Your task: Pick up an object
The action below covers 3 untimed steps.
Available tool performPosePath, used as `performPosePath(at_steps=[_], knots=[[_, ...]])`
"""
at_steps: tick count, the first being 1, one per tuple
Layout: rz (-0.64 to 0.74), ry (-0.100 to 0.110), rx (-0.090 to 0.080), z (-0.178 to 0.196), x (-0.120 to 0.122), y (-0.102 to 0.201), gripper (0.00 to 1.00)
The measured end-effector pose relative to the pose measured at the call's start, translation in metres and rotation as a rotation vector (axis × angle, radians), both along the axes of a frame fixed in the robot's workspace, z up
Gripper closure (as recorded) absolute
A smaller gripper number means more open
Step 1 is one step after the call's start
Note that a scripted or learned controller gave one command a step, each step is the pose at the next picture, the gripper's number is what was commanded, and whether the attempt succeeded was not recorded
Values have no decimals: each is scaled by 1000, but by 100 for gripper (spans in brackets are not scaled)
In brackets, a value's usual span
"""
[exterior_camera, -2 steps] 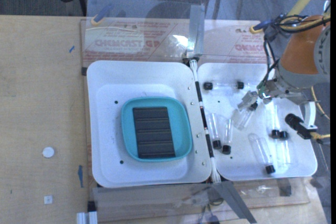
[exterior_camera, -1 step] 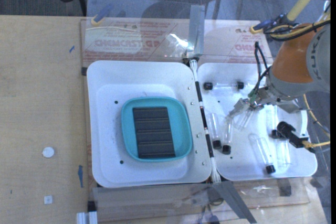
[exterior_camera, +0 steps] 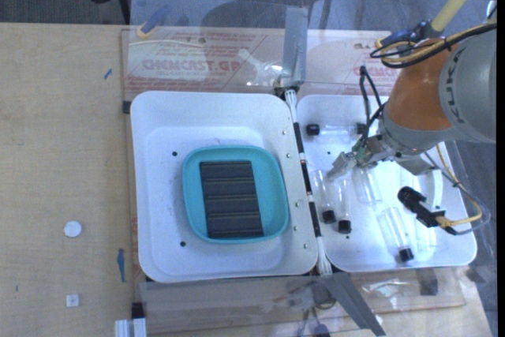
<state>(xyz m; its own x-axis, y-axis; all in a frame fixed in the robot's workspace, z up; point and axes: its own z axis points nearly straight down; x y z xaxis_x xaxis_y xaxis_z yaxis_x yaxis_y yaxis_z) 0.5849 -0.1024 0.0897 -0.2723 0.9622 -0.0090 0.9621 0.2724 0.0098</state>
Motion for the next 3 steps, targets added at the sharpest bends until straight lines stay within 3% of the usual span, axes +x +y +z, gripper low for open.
performPosePath(at_steps=[1,2,3], knots=[[0,-1,4,10,1,1,100],[0,-1,4,10,1,1,0],[-2,-5,3,20,2,0,100]])
